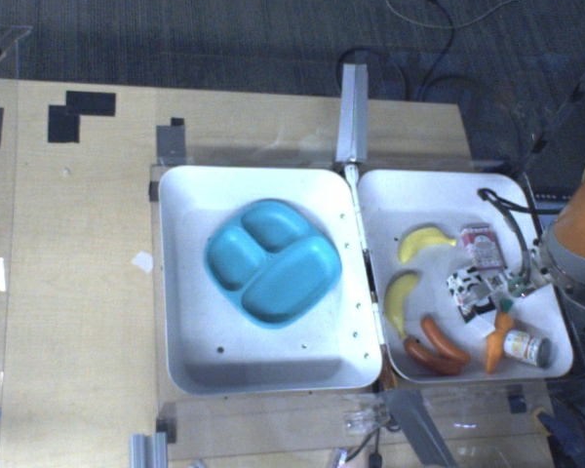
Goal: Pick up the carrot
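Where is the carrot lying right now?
The carrot lies in the right bin, near its front right corner, between the sausages and a small bottle, just below the gripper.
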Motion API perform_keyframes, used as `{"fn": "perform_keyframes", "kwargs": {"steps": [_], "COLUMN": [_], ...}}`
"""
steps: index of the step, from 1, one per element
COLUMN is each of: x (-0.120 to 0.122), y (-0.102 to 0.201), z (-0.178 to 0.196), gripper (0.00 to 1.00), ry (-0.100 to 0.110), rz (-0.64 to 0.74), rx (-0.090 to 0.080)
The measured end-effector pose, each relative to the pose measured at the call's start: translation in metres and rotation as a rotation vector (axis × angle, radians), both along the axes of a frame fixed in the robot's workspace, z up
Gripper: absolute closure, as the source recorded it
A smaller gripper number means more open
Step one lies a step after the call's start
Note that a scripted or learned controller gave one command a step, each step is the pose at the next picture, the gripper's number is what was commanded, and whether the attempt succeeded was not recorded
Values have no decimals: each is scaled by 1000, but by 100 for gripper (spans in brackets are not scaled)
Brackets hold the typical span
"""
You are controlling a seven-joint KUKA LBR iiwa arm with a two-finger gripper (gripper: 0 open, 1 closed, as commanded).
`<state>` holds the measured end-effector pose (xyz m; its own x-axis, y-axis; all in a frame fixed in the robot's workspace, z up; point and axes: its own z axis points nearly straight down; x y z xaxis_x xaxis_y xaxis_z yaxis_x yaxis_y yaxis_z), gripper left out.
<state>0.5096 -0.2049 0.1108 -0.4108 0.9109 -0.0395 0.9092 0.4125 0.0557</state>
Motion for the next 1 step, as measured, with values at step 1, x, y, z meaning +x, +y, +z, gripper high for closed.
{"fn": "perform_keyframes", "kwargs": {"steps": [1], "x": [1], "y": [0], "z": [0], "gripper": [0], "ry": [-1], "rz": [66], "rx": [-7]}}
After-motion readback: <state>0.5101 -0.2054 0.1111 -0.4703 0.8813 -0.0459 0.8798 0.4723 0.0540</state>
